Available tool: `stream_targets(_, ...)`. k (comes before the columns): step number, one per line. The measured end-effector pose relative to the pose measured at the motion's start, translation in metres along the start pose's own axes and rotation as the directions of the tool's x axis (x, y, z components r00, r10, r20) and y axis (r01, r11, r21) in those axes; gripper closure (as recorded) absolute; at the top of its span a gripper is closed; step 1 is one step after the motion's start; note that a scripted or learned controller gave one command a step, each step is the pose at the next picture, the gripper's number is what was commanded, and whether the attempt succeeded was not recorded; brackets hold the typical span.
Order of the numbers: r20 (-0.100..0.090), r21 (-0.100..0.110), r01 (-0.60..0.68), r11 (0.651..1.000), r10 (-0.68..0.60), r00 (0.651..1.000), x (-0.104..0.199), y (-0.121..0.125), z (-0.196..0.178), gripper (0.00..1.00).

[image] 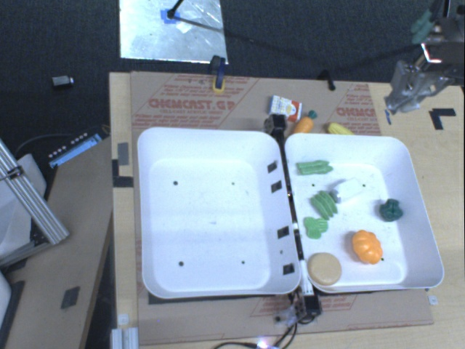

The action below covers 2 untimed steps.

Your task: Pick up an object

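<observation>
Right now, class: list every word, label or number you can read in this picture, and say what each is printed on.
"CHEMCAST GP": red print on the brown board under the bins, left of the clamp.
Red print on the board's right part: blurred, not readable.
Small white and red packet: markings too small to read.

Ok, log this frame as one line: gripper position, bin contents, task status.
gripper: raised past right bin far corner | contents: orange pepper, tan disc, green pieces | pick: not yet done
</observation>
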State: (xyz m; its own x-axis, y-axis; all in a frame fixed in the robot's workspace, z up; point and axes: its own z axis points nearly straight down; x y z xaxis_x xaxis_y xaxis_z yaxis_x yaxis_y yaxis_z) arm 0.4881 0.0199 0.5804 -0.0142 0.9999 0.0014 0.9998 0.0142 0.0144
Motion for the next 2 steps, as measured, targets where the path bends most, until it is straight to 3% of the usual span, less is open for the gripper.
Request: stream_targets(2,0.0,-0.005,0.003,1.0,-0.003,1.0,-0.001,0.001,-0.022,1.0)
